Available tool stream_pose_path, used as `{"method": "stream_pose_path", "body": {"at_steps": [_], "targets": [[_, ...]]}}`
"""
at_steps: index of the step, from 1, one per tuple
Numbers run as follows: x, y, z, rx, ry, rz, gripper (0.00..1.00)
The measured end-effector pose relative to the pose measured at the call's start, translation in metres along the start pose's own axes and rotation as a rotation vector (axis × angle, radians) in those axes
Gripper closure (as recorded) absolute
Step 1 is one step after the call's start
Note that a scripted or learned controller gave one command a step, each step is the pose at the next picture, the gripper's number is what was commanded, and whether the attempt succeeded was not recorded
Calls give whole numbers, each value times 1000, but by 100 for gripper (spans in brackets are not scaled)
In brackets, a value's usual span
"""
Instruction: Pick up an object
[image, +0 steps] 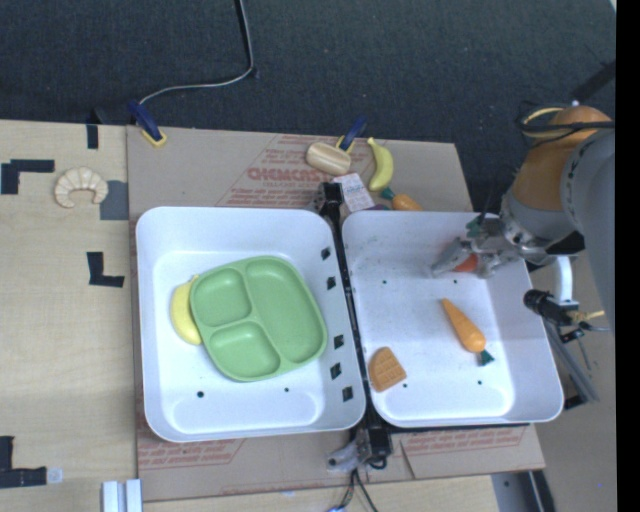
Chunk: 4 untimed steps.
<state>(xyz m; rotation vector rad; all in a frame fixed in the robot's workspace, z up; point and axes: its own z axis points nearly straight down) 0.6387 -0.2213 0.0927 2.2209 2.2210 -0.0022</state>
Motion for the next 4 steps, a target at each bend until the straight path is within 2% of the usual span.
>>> {"method": "stream_pose_path", "body": {"at_steps": [1, 2, 3, 4], "targets": [[25, 31, 6, -5, 0, -2, 0], [24, 32, -5, -5, -3, -3, 100], [24, 31, -4, -5, -3, -3, 0], [56, -55, 5, -1, 1, 0, 0]]}}
